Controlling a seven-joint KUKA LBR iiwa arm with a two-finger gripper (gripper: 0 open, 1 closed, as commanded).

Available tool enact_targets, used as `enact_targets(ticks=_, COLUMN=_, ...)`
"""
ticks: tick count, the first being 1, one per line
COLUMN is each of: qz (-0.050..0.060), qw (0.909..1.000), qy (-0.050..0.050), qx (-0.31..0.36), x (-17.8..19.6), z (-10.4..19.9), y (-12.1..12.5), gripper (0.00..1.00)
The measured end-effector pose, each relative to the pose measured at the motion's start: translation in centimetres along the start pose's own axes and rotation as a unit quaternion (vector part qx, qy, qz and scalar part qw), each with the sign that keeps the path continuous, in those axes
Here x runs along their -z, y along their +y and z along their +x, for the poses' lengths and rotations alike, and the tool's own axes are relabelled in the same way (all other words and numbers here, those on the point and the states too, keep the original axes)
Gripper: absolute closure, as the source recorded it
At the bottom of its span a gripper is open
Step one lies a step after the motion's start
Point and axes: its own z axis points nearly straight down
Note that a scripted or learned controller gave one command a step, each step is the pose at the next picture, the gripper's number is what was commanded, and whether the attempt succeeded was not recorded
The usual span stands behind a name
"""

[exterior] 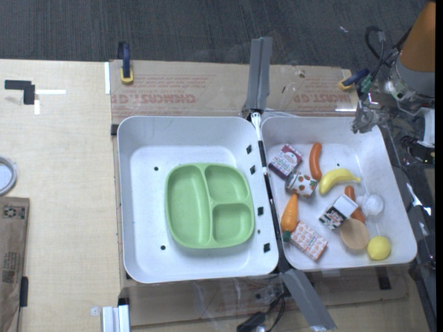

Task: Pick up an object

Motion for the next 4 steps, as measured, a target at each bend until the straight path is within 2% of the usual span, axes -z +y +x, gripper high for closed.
enact_targets(ticks=1, qz=0.0, qw=1.0, qy=0.0, qx=0.0, x=0.0, z=0.0, y=0.0, gripper=0.0)
enact_targets(ticks=2, qz=-0.002, qw=1.0, qy=0.0, qx=0.005, x=-11.2, z=5.8, y=-2.7, gripper=0.0)
enact_targets(ticks=3, qz=-0.004, qw=1.0, qy=0.002, qx=0.004, x=-10.2, z=5.9, y=-2.6, gripper=1.0)
enact_targets(ticks=4, qz=0.001, qw=0.9979, qy=0.0, qx=0.065, x=2.7, z=6.0, y=-5.5, gripper=1.0)
